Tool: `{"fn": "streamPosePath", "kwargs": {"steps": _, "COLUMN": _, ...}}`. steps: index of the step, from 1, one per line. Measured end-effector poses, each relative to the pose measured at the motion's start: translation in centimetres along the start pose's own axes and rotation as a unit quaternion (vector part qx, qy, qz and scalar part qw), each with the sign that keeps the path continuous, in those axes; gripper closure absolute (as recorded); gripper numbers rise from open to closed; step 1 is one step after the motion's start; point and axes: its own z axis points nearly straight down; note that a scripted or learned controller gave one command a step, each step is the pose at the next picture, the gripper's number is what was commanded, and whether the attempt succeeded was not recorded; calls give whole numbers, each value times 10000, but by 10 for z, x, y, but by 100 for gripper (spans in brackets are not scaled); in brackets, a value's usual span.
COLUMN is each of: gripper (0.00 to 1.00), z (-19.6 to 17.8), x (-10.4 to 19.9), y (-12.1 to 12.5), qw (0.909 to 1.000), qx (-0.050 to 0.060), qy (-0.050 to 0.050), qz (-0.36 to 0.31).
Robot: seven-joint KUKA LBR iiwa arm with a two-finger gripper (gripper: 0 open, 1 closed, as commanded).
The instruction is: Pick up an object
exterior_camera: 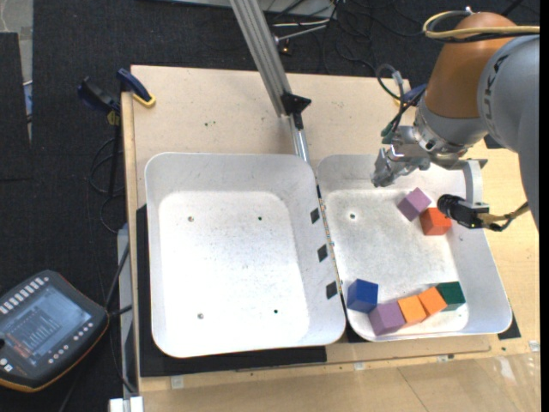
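The right bin [480, 256] holds six small blocks. A light purple block [415, 202] and an orange block [435, 221] sit touching each other near the far side of this bin. Along its near edge sit a blue block [362, 294], a purple block [386, 317], another orange block [413, 307] and a green block [450, 295], close together in a row.

The hand [386, 168] hangs over the far side of the right bin, just beside the light purple block. I cannot tell if it is wide or narrow, and I see nothing held in it.

The blocks look light, hard and smooth, with flat sides. They should not bend or break. A good hold is on two flat sides facing away from each other. The light purple block is closest, but the orange one touches it, so there is little room on that side.

Some letters show on the grey arm [506, 84], but they are cut off and I cannot read them.
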Motion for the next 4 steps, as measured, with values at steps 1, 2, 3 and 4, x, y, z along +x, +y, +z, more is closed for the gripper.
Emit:
{"fn": "streamPosePath", "kwargs": {"steps": 1, "gripper": 100, "z": -35, "x": 0, "y": 1, "qw": 10000, "qx": 5, "qy": 2, "qz": -6}}
{"fn": "streamPosePath", "kwargs": {"steps": 2, "gripper": 100, "z": -27, "x": 57, "y": 6, "qw": 10000, "qx": 35, "qy": 18, "qz": -37}}
{"fn": "streamPosePath", "kwargs": {"steps": 3, "gripper": 100, "z": -25, "x": 105, "y": 2, "qw": 10000, "qx": 42, "qy": 17, "qz": -34}}
{"fn": "streamPosePath", "kwargs": {"steps": 4, "gripper": 100, "z": -19, "x": 155, "y": 4, "qw": 10000, "qx": 35, "qy": 14, "qz": -32}}
